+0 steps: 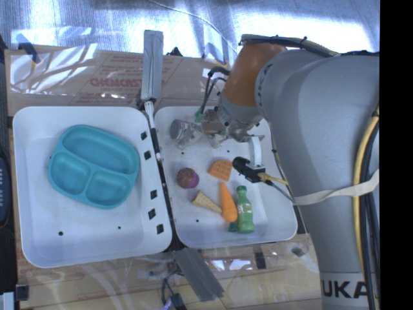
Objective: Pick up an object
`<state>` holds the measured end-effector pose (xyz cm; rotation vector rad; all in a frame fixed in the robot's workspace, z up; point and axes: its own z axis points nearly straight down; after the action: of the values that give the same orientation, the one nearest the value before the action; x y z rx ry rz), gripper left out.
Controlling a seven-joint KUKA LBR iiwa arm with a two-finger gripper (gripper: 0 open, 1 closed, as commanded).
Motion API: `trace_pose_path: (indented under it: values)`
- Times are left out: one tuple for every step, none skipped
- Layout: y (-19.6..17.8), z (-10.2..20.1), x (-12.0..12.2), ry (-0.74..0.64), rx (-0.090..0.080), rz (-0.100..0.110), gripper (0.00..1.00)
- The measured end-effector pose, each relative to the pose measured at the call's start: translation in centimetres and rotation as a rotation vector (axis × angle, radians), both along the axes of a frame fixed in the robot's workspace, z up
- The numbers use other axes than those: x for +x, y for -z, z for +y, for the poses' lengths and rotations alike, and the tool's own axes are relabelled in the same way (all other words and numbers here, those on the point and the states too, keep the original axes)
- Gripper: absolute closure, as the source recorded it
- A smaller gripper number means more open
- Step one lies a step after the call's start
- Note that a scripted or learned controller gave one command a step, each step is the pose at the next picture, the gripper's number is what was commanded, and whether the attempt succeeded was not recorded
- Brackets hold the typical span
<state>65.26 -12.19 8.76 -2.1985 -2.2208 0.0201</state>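
Looking down past the grey arm [310, 108], we find the gripper [193, 129] low in the right bin [284, 221], near its upper left; its fingers are a metallic blur (open or closed, we cannot tell). Below it lie a purple ball [188, 177], a waffle piece [220, 169], a cone [207, 202], a carrot [228, 203] and a green bottle [244, 210], the last two touching. A teal divided plate [93, 166] rests in the left bin [32, 237].

A bulky grey robot arm [316, 128] with smooth rounded casings, an orange band [248, 76] above the wrist, black cables alongside, and white letters "UKA" visible near its base.
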Motion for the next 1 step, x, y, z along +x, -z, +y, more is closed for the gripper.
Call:
trace_pose_path:
  values:
    - [-0.43,-5.41,-9.91,0.008,-0.005,-0.016,0.0]
